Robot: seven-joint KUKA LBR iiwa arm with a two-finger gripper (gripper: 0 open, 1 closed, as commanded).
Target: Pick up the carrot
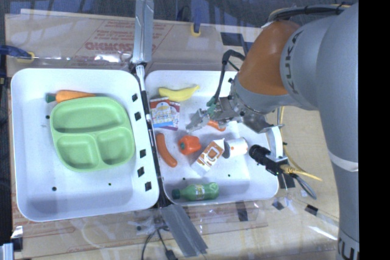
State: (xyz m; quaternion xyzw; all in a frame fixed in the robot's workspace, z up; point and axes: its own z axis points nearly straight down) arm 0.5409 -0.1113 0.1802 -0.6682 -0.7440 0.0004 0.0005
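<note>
**Hand working in the right bin, carrot lying far off in the left**

The hand (pixel 210 115) is hovering low in the right bin (pixel 263 189), close to a small orange piece (pixel 216 125); I cannot tell its opening. The carrot (pixel 74 95) is sitting well away in the left bin (pixel 30 192), touching the green tray (pixel 91 134). Judging by this, the pickup is not yet done. Near the hand are lying a banana (pixel 178 92), sausage (pixel 166 150) and green bottle (pixel 196 192).

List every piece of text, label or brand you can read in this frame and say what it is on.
"KUKA", running along the side of the robot arm, partly visible.
Red print on the cardboard sheet behind the bins: upside down and too blurred to read.
Snack packet: printed label, too small to read.
Small carton: printed, unreadable.
Green bottle: label unreadable.
</note>
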